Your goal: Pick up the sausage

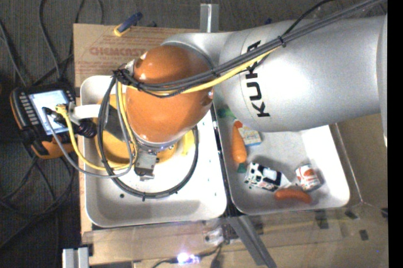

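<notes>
The arm's orange wrist (165, 94) hangs over the left bin (208, 197), and we can't tell how the jaws stand. Sausage (293, 195) lies in the right bin (337, 182), so we're still pre-approach; next it needs to swing across.

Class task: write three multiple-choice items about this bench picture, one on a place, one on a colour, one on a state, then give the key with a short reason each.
1. Where does the sausage lie?
A. left bin
B. right bin
C. on the floor

2. What colour is the band above the arm's wrist?
A. orange
B. blue
C. green

3. How is the carrot placed?
A. clamped in the tool
B. hanging over the bin's rim
C. lying loose on the bin floor

Key: B, the sausage rests near the front wall of the right bin; A, the rounded band is plainly orange; C, the carrot lies flat by the bin's left wall with nothing gripping it.
</notes>
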`<action>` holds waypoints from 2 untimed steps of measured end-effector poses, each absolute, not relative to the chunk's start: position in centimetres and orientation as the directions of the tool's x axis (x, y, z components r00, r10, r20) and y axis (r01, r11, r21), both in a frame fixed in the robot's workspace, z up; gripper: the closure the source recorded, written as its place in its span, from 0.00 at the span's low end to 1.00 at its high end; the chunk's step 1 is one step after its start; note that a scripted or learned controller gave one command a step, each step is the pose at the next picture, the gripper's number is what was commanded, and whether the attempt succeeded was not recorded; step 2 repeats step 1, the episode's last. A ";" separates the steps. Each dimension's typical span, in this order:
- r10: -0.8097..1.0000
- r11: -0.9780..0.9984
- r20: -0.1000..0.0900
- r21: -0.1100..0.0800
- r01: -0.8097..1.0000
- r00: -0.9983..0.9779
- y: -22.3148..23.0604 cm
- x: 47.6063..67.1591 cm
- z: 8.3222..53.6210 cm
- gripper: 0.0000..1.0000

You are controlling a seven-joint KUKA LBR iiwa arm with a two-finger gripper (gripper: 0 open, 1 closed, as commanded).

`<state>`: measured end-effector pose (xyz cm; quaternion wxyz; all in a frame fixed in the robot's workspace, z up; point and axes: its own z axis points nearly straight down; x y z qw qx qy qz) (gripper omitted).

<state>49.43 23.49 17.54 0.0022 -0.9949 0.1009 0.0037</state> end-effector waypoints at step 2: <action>-0.489 -0.872 -0.006 -0.005 -0.489 0.872 23.5 50.0 29.1 1.00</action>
